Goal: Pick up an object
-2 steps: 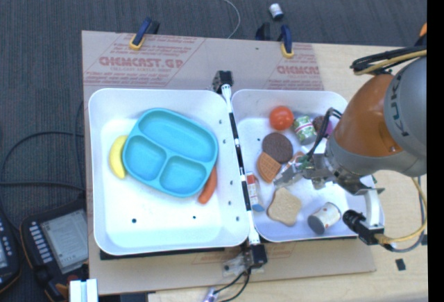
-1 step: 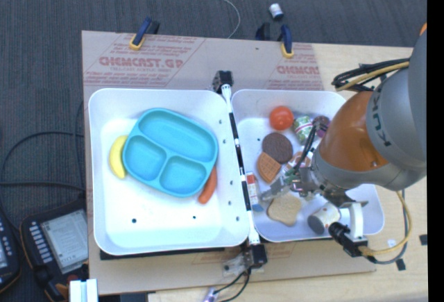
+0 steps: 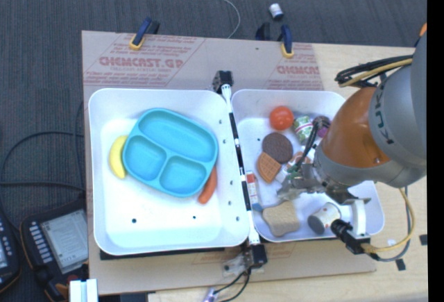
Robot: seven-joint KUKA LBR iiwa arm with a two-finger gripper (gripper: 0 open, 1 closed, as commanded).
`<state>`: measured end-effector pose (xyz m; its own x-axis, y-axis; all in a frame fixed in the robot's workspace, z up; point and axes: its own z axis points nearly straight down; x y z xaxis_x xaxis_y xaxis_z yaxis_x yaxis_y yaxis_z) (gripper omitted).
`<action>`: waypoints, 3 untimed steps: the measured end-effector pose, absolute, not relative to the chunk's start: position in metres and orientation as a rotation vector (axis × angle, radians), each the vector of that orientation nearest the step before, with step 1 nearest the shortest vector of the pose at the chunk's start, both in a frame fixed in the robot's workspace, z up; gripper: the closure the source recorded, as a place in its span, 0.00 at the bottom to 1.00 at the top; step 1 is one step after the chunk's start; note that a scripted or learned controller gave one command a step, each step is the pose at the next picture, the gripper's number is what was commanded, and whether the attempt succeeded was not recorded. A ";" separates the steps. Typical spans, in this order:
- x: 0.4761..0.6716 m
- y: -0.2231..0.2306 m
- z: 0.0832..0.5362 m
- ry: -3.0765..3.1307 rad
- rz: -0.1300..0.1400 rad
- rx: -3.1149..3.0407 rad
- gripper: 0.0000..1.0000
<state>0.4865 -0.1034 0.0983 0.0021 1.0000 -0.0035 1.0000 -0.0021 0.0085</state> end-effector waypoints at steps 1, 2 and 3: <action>0.486 -0.103 0.098 2.213 0.005 2.218 0.00; 0.487 -0.103 0.108 2.215 0.006 2.218 1.00; 0.487 -0.103 0.107 2.214 0.006 2.218 0.00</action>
<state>0.4866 -0.1028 0.1074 0.0015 1.0000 -0.0029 1.0000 -0.0014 0.0078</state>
